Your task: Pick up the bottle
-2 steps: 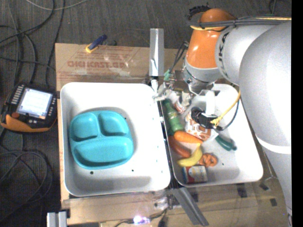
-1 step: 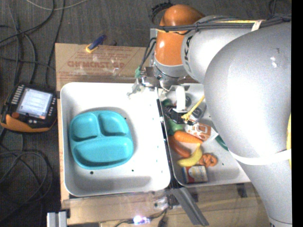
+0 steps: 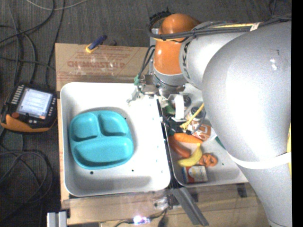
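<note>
The grey arm with its orange band [image 3: 170, 56] reaches over the back of the right bin [image 3: 222, 174]. My gripper [image 3: 166, 100] hangs at the bin's back left corner, close to the wall shared with the left bin. A small white, bottle-like object [image 3: 179, 107] stands just right of the gripper; I cannot tell whether it is touched. The arm hides much of the right bin.
The left bin [image 3: 147, 174] holds a teal divided plate [image 3: 101, 138]. Showing in the right bin are a carrot [image 3: 185, 139], a banana [image 3: 190, 159], a small box [image 3: 196, 174] and an orange-labelled can [image 3: 201, 129]. Cardboard [image 3: 102, 65] lies behind; a tablet [image 3: 31, 105] sits at the left.
</note>
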Tool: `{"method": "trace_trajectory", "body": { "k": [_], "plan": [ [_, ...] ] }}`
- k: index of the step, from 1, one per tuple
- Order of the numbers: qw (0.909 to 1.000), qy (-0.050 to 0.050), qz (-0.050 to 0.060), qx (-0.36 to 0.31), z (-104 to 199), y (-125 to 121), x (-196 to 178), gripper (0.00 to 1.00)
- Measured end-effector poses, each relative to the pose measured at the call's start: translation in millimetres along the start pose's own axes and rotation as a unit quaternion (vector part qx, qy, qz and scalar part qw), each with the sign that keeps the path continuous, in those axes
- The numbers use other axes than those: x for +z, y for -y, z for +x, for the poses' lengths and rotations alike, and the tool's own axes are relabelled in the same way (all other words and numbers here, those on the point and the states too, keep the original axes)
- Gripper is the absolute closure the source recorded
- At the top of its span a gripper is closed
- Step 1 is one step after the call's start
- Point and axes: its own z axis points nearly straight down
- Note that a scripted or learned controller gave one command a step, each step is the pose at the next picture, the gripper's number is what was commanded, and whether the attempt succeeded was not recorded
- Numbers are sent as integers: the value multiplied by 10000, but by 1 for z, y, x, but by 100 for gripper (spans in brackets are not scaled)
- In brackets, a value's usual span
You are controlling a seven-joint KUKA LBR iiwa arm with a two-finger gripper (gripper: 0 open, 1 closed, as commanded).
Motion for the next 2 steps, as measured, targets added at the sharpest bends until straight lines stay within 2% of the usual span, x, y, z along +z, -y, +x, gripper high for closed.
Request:
{"method": "trace_trajectory", "body": {
  "k": [1,2],
  "plan": [
    [10000,16,-2,11,2,0,0,0],
    [9987,39,9,-507,-2,2,6,0]
  ]
}}
